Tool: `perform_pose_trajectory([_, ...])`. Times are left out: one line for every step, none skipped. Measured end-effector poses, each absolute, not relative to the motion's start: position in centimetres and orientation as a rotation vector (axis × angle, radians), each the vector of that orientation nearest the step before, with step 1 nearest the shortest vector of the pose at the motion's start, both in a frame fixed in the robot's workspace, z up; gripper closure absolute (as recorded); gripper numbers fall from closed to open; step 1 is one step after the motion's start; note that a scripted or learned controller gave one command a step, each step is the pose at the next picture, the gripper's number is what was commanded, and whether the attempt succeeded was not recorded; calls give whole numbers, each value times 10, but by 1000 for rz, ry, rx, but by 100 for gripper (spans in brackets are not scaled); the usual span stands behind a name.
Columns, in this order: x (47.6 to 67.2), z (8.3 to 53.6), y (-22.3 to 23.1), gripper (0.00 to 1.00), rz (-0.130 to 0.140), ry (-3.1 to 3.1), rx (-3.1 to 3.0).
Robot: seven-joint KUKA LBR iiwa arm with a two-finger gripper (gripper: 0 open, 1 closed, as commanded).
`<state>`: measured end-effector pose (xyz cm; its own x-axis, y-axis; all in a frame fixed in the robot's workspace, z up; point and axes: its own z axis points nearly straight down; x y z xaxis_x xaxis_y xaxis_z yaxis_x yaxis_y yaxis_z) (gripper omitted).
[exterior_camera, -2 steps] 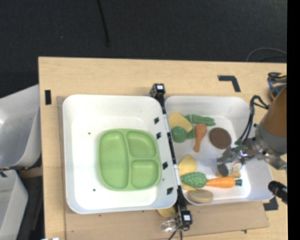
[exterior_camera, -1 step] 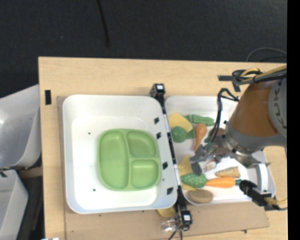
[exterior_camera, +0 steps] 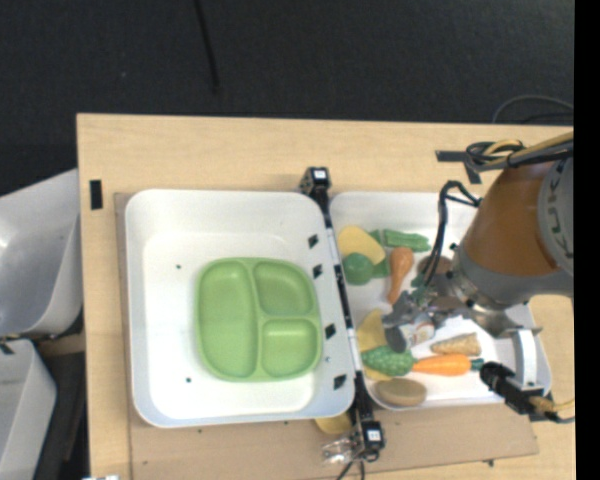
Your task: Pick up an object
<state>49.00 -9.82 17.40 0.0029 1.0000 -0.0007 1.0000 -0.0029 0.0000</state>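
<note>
The pincer (exterior_camera: 412, 313) is lowered among the toy food in the right bin (exterior_camera: 435, 206), just above the carrot (exterior_camera: 442, 365); its state cannot be told. Nothing is seen lifted yet.

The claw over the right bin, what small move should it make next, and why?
Probably lower straight down. The claw hangs over the toy food in the right bin, just above a green piece, with nothing visibly gripped.
</note>
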Motion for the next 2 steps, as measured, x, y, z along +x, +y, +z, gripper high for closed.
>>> perform_pose_trajectory([608, 109, -122, 100, 3, 2218, 2218])
perform_pose_trajectory([585, 105, -122, 100, 8, 2213, 2214])
